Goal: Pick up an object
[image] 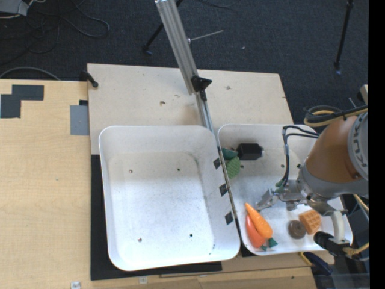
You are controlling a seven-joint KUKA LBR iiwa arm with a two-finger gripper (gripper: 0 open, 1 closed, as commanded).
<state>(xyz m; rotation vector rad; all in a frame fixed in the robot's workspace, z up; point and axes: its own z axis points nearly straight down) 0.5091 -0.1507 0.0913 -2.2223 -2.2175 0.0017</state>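
Note:
In the right bin lie an orange carrot toy on top of a red piece, a black cylinder, a green object by the divider, a brown round piece and an orange waffle-like block. My gripper hangs low over the right bin, just right of and above the carrot's top end, with nothing visible between its metal fingers. The arm's orange band covers the bin's right side.
The left bin is bare white with a few dark specks. A slanted aluminium rail runs down to the divider between the bins. Cables loop by the arm at the right. The bench's front edge is close below both bins.

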